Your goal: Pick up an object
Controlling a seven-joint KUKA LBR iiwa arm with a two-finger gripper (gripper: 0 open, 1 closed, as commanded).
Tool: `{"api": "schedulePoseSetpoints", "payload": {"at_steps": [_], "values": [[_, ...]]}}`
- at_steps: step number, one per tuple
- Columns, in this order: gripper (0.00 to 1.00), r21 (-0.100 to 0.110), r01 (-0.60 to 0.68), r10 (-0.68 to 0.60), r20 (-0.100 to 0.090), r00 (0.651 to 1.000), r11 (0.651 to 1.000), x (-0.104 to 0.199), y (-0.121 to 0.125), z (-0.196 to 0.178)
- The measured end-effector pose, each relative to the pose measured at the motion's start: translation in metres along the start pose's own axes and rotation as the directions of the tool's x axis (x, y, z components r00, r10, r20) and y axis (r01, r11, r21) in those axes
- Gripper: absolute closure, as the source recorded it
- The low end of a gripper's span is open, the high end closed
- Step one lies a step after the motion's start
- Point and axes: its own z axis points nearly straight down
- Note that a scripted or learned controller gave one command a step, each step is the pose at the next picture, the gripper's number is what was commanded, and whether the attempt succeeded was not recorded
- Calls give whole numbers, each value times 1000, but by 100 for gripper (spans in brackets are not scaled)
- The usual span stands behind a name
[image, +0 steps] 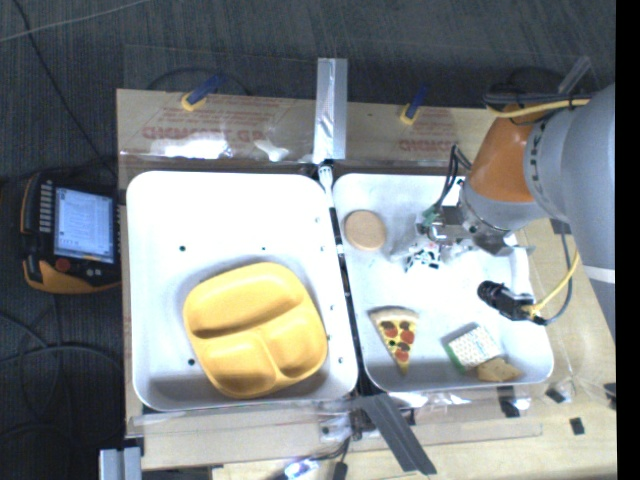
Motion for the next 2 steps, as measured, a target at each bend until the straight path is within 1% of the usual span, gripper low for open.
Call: {"api": "schedulePoseSetpoints", "payload": {"at_steps": [1, 2], "values": [[100, 1, 0, 0, -2, 1000, 1000, 1, 0, -9], [100, 1, -26, 26, 2, 1000, 1000, 40, 12, -110]]}}
